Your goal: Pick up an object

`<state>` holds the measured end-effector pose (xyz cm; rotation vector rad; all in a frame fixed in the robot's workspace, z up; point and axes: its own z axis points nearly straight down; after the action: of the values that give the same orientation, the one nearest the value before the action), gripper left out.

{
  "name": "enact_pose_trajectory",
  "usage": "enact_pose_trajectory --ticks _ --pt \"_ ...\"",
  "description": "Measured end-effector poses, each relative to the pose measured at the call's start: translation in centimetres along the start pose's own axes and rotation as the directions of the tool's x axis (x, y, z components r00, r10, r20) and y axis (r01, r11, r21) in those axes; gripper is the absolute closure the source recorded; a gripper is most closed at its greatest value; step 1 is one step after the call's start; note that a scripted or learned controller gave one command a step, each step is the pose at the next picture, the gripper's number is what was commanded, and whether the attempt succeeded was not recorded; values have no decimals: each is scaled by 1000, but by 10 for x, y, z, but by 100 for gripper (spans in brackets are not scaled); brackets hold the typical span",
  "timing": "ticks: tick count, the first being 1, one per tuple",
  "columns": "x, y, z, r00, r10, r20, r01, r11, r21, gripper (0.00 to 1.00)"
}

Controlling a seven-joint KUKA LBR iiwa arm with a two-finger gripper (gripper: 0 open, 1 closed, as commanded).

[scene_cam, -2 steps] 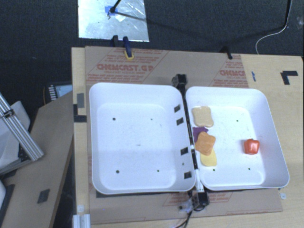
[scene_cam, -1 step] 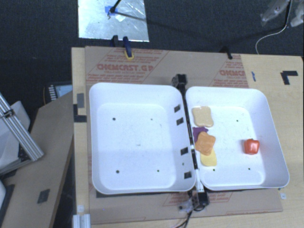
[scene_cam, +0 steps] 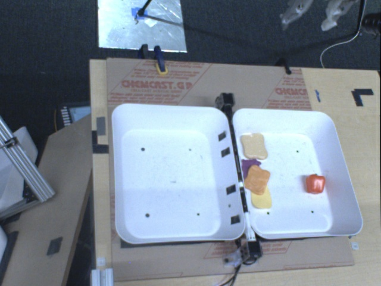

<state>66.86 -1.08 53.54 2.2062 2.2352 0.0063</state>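
Broadly, bench (scene_cam: pixel 196 79): brown board carrying 2 bins; red print reads roughly "CHEMCAST GP" — partly unclear.
Left bin (scene_cam: pixel 122 159): bare white floor.
Right bin (scene_cam: pixel 339 154): holds all 5 candidates, likely kept together for picking.
Cluster by divider: tan toast-like piece (scene_cam: pixel 253 145), purple bit (scene_cam: pixel 248 165), orange piece (scene_cam: pixel 258 179), yellow piece (scene_cam: pixel 262 199) — overlapping.
Red object (scene_cam: pixel 315 183): well apart, easiest target.
Gripper (scene_cam: pixel 312 12): high beyond the bins, fingers spread wide, nothing between them.

The big brown cardboard sheet (scene_cam: pixel 178 82) lies under both white bins. Above its top edge, a shiny silver sheet (scene_cam: pixel 141 15) sits on the dark floor. A yellow clamp (scene_cam: pixel 161 64) is clipped to that top edge.
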Motion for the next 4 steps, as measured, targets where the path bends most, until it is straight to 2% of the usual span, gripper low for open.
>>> enact_pose_trajectory --ticks 1,2,3,4 --pt "125 1 1 1000 -4 -2 4 1000 1 0" --pt "116 1 -11 1000 7 1 -7 1000 -2 100" --pt "188 -16 1 1000 3 0 -3 1000 3 100" --pt "249 3 1 1000 4 0 -4 1000 1 100"
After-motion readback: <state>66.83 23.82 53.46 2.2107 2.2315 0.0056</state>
